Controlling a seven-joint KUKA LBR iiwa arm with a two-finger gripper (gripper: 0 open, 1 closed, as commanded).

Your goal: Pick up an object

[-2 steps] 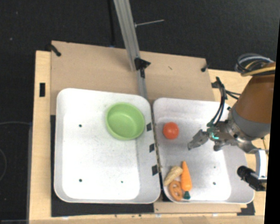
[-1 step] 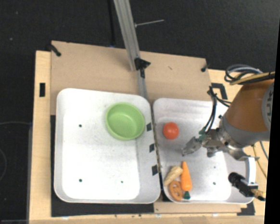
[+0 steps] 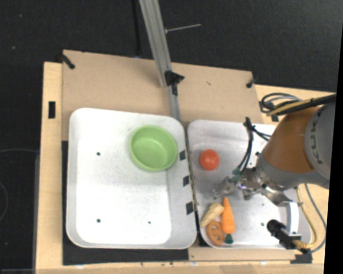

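Hovering low in the right bin [image 3: 219, 131], the gripper [image 3: 234, 187] sat just above the carrot [image 3: 228, 216], whose long axis ran toward the bin's near edge; whether it was clenched or released I cannot tell.

Both bins [image 3: 86, 174] are plain white, and the bowl [image 3: 153, 148] is a soft lime green. Just beside the grey fingers [image 3: 229, 188] sits a red-orange ball [image 3: 210, 160], with a bright orange carrot [image 3: 228, 216], green at its tip, below them. The arm [image 3: 292, 149] wears an orange band over grey.
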